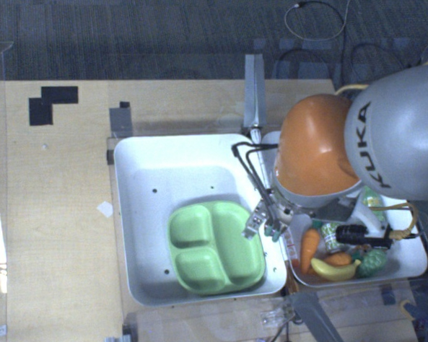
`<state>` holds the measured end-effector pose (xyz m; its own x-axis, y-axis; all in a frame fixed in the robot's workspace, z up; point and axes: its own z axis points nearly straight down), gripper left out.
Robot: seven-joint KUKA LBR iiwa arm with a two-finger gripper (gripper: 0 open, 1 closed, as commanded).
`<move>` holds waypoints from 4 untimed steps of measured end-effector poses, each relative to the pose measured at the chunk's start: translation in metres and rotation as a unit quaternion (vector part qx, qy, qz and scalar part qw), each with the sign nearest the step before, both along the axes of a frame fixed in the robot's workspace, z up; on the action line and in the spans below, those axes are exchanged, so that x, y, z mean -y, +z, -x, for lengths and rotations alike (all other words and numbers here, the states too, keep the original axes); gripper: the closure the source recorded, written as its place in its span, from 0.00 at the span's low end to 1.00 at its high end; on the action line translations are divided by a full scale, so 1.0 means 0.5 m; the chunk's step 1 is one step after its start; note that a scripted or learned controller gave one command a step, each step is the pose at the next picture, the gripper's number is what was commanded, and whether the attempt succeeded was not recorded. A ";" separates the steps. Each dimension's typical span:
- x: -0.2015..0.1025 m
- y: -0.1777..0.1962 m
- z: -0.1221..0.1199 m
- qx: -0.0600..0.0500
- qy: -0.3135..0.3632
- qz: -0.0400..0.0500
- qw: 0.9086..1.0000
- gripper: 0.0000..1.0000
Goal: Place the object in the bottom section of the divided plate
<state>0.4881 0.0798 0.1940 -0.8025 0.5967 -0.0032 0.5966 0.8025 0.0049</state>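
Nearest, the banana (336,268), carrot (310,247) and green piece (373,260) were seen lying in the right bin (415,263); which one was meant could not be told. The plate (215,246) in the left bin (140,207) was seen with all sections bare, so nothing was judged placed yet. The end effector (266,225) was seen at the plate's right edge; whether spread or pinching could not be told. Beyond, the arm (357,143) was seen over the right bin.

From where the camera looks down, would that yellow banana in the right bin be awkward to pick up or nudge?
Probably somewhat. The banana is curved and smooth-looking, so it could slip or pivot when pushed. It lies packed against the carrot and other toy food, so a nudge would likely shift its neighbours too. It looks like a light, stiff toy, though that is a guess.
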 end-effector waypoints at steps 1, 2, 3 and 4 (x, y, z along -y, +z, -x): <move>0.001 0.000 0.000 0.000 0.000 0.000 1.000 0.00; -0.001 0.023 -0.005 0.004 -0.001 -0.001 1.000 1.00; -0.001 0.023 -0.005 0.004 -0.001 -0.001 1.000 0.00; -0.002 0.046 -0.009 0.007 -0.001 -0.002 1.000 1.00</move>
<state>0.4928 0.0809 0.2169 -0.8011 0.5984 -0.0119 0.5982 0.8012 0.0170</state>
